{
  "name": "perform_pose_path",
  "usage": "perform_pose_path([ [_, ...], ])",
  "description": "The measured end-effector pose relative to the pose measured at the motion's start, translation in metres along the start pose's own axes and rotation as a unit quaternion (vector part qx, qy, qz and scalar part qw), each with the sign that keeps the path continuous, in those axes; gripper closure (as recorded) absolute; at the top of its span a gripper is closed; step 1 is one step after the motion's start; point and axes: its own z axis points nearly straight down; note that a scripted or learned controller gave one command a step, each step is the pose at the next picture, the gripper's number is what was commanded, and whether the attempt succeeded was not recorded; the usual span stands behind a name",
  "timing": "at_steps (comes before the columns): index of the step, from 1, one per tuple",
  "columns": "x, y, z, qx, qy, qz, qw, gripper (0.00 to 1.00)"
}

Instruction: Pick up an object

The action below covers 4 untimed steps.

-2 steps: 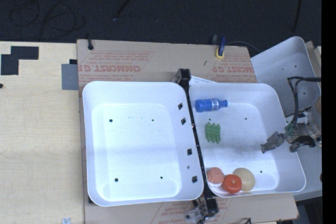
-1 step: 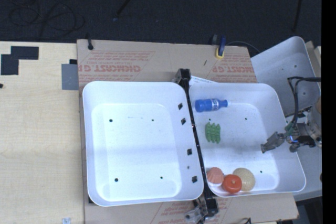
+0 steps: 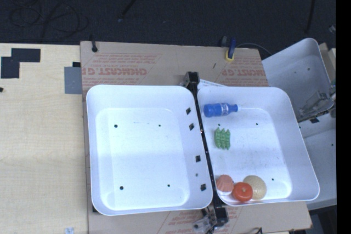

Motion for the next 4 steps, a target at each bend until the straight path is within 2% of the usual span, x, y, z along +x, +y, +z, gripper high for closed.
perform_pose_path([
  [1, 0.002, -0.041, 0.080, 0.013, 0.005, 0.003, 0.9999, 0.00],
  [2, 0.004, -0.021, 0.224, 0.014, 0.006, 0.002, 0.9999, 0.00],
  [3, 0.000, -0.039, 0.104, 0.005, 0.002, 0.002, 1.0000, 0.00],
  [4, 0.004, -0.010, 0.266, 0.007, 0.003, 0.001, 1.0000, 0.00],
])
